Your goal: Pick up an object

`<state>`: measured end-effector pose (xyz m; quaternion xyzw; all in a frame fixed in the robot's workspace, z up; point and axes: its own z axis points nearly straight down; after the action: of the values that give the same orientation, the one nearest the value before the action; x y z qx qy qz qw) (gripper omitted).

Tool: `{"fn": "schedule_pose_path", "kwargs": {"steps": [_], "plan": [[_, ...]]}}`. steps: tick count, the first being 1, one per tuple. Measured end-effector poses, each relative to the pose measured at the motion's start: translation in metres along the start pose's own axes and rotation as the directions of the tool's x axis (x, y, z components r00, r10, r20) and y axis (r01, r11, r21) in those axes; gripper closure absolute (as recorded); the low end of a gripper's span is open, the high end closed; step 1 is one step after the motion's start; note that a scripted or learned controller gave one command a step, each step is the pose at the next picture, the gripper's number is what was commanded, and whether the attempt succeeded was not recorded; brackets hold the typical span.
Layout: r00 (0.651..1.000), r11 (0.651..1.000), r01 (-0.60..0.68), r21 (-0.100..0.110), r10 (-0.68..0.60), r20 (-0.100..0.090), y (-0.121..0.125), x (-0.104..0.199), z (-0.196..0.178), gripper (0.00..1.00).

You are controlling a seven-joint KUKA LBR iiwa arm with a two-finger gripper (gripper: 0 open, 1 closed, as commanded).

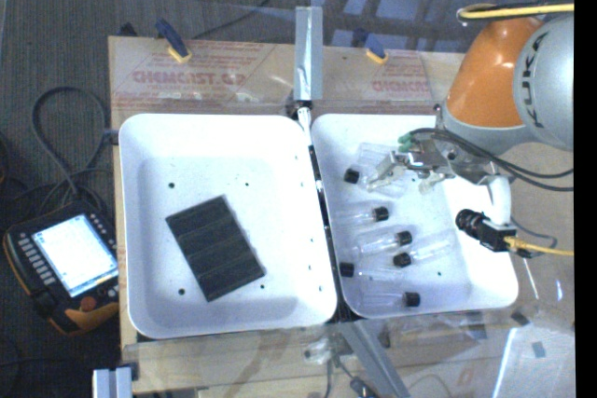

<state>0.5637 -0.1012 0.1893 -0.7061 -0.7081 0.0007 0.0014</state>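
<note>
Right bin (485, 289): claw (384, 174) low, horiz.

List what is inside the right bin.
The right bin holds several clear vials with black caps, scattered. The gripper hangs over its upper part and covers whatever lies beneath it.

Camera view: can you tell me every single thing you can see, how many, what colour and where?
White bins: two, white, side by side on the bench.
Ridged pad: one, black, lying flat in the left bin.
Clear vials: several, see-through with black caps, scattered in the right bin; exact count hard to tell.
Clamps: two, blue and yellow, on the bench's far edge.
Handheld screen: one, black and orange, on the floor left of the bench.
Cable: one, black, looping on the floor by the handheld screen.
Arm: one, grey and orange, reaching in from the right.
Gripper: one, over the right bin's far part.
</note>
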Motion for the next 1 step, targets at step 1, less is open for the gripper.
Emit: {"fn": "schedule_pose_path", "kwargs": {"steps": [1], "plan": [[0.999,0.999,0.040,-0.005,-0.040,0.001,0.0039,-0.0287,0.0971,0.00]]}}
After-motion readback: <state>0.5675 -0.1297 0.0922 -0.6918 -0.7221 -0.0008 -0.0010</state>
